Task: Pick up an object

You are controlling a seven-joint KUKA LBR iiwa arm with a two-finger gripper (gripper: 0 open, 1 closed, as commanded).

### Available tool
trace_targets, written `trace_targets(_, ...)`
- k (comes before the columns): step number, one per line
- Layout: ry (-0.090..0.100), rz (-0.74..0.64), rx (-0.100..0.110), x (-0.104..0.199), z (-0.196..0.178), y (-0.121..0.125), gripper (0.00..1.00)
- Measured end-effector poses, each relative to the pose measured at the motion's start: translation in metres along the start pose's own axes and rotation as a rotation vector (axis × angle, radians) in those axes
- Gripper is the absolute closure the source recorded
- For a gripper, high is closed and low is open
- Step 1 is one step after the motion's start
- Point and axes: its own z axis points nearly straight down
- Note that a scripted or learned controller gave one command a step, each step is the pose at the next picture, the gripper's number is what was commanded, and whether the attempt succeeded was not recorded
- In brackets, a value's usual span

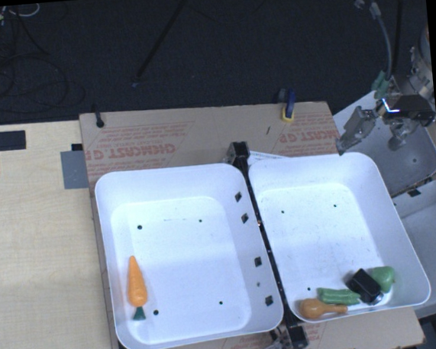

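Observation:
An orange toy carrot (135,282) with a green stub lies near the front left corner of the left bin (165,184). In the front right corner of the right bin (317,169) a small cluster sits together: a green rounded piece (383,275), a black block (364,285) leaning on it, a green pod-like piece (337,296) and an orange pear-shaped toy (320,308). My gripper (354,128) hangs outside the right bin, beyond its back right corner and well away from every object.
Both bins rest on a brown cardboard sheet (198,132) on the light wooden bench. A black divider strip (256,235) runs between the bins. A blue and yellow clip (288,105) stands at the cardboard's back edge. Cables hang at the upper right.

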Motion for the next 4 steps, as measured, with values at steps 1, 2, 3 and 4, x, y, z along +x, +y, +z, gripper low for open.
trace_targets(1, 0.002, 0.009, 0.035, 0.009, 0.251, 0.046, 0.00)
trace_targets(2, -0.001, 0.013, 0.024, -0.060, 0.369, 0.061, 0.00)
trace_targets(3, 0.001, 0.005, 0.016, -0.033, 0.365, 0.107, 0.00)
trace_targets(4, 0.003, -0.001, 0.008, 0.055, 0.257, 0.110, 0.00)
